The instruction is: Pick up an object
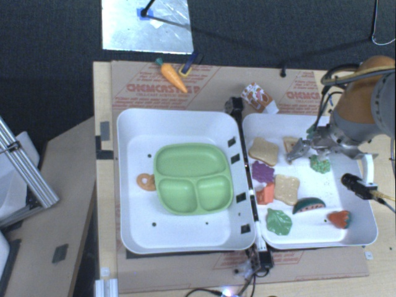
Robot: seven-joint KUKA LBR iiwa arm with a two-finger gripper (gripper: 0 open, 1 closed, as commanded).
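arm hovers over toy food in right bin

the gripper (304,148) hangs low at the back of the right bin (365,231), between a small bread piece (289,144) and a green broccoli toy (320,164); whether it grips anything cannot be told. a clean pick would mean centring over one piece, well clear of the bread slice (264,150) nearby.

We saw the arm (371,98) cut off at the right edge; the tool (301,148) partly hid what was perhaps a cracker (289,144).
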